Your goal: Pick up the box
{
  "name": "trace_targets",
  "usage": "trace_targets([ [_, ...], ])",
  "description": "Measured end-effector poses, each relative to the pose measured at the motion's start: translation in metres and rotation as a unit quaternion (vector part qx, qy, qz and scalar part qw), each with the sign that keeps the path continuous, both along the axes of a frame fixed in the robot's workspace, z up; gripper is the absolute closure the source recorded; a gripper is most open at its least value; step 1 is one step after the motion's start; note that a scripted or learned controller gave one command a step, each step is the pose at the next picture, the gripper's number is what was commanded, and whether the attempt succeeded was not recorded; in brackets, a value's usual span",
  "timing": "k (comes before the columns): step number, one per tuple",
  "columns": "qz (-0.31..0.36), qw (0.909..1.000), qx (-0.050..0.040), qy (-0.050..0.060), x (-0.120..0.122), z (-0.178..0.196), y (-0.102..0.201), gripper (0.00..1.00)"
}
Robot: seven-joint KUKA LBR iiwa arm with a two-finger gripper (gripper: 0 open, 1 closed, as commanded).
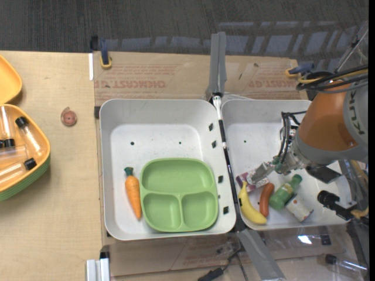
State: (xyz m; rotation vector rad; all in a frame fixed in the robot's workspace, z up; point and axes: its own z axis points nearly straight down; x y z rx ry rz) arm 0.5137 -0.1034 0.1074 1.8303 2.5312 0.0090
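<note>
Camera view looks down at a slant on a table (53, 215) bearing two shallow white bins side by side. On the left, one bin (111, 174) holds a green divided plate (179, 195) with three compartments and, just beside the plate's left edge, an orange carrot (133, 195) with its green top pointing away from the viewer.

On the right, the other bin (252, 122) holds a cluster of things near its front wall: a yellow banana (251, 208) lying along the front-left corner, a red sausage-shaped item (266, 196) just right of the banana, a green bottle (285, 192) tilted beside that, and a small white box (299, 208) with a red mark, lying at the bottle's lower right and close to the front wall. A crumpled silvery packet (255, 175) lies just above the banana.

From the right the grey arm with its orange band (325, 124) reaches in, and the claw (282, 164) is low over the cluster, just above the green bottle and near the packet, apart from the box. Whether its fingers stand wide or narrow I cannot tell, and nothing is visibly held between them.

At the far left of the table sits a yellow tray (20, 151) with small vials.
</note>
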Motion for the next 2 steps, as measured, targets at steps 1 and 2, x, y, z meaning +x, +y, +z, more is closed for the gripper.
trace_targets([
  [1,-0.170,0.9855,0.0064,0.002,-0.020,-0.010,-0.001,0.00],
  [2,-0.165,0.9863,0.0041,0.001,0.109,-0.009,0.009,0.00],
])
